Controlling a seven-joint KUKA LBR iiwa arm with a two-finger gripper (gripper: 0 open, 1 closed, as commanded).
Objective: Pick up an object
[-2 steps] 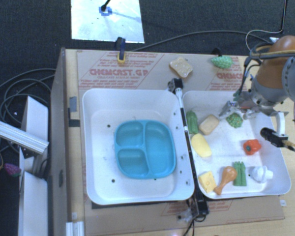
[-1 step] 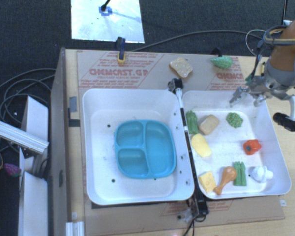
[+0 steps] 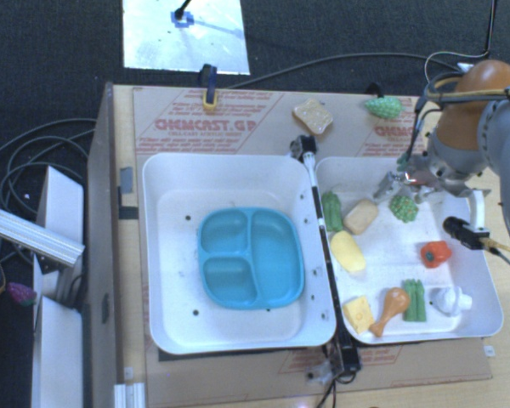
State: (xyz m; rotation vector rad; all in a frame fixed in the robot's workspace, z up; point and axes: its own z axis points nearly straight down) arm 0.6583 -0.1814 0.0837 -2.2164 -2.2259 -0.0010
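- gripper (image 3: 405, 185) low in right bin (image 3: 484, 317), fingers spread, straddling green bumpy toy (image 3: 403, 206); can't tell if gripped
- tan potato (image 3: 361, 218) just left of gripper, green pod (image 3: 331, 211) further left
- tomato (image 3: 435, 254) below right
- lemon (image 3: 348, 251), drumstick (image 3: 389, 308), cheese (image 3: 358, 314) well below
- blue tray (image 3: 251, 257) in left bin (image 3: 166, 330)

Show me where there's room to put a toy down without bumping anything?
Roomiest: the left bin's floor all around the blue plate. In the right bin, one bare patch sits between the yellow lemon, the red tomato and the asparagus. Its back, around the gripper and green grapes, is crowded.
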